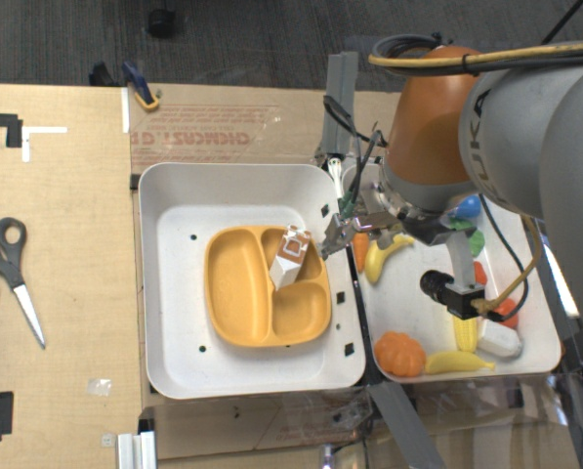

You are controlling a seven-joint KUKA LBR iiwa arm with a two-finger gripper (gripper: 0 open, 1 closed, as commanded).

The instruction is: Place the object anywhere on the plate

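A small white and brown carton (291, 258) lies tilted on the yellow divided plate (237, 291), across the ridge between its right compartments. The plate sits in the middle of the left white bin (174, 262). My gripper (335, 231) hangs just right of the carton, over the wall between the two bins. It is open, and nothing is between its fingers. The carton's upper right corner is close to the lower fingertip (324, 246); I cannot tell whether they touch.
The right bin (535, 360) holds toy food: an orange (400, 354), bananas (455, 362), a corn cob (466, 332) and red, blue and green pieces, partly hidden by the arm. Scissors (16, 277) lie on the bench at the far left.
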